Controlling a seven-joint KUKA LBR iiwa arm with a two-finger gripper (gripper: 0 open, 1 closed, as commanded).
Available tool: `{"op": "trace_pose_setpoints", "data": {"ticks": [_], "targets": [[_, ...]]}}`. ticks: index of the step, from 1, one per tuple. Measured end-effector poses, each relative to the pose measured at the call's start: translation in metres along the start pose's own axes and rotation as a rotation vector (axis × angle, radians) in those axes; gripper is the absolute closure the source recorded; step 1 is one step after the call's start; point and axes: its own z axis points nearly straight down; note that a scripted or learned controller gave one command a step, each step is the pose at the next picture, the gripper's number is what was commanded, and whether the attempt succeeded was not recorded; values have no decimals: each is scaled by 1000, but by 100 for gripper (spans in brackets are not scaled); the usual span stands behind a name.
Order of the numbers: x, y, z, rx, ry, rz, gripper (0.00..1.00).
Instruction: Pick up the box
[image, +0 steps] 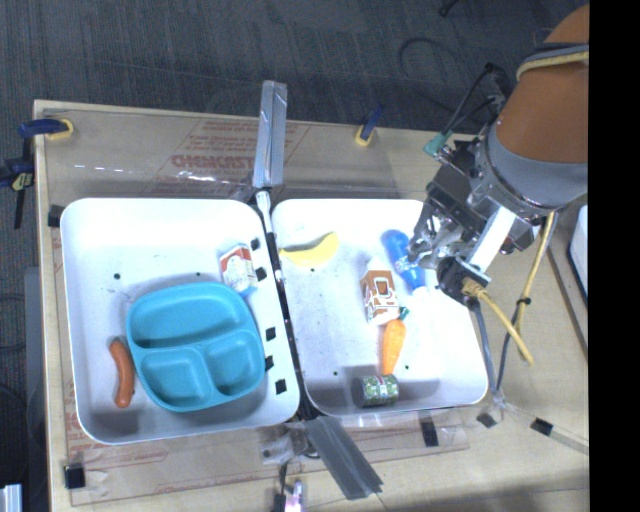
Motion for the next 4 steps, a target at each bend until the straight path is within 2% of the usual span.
{"op": "trace_pose_setpoints", "data": {"ticks": [4], "targets": [[9,-2,-38,6,-8,-57,100]]}}
